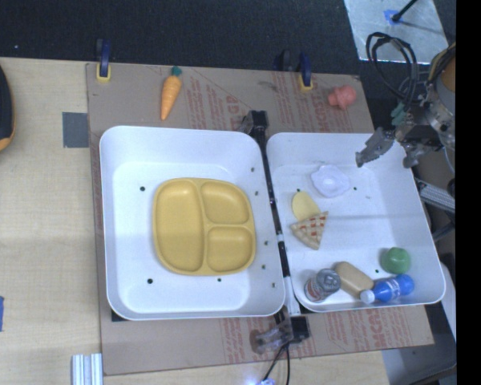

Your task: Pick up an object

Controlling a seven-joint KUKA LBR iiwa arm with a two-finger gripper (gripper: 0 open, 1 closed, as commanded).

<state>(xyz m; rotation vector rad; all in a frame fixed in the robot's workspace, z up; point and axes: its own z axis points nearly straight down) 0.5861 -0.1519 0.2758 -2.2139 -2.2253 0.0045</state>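
Bottle (387, 289) with blue cap lies in the right bin (417, 215), long axis pointing toward the tan bun (353, 278) just beside it. Fingers (374, 147) hover well above the bottle; their spread cannot be told.

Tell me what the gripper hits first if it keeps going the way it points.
Likely the clear cup: the gripper angles down-left toward it in the right bin. Depth is unclear, so it might meet bare bin floor first.
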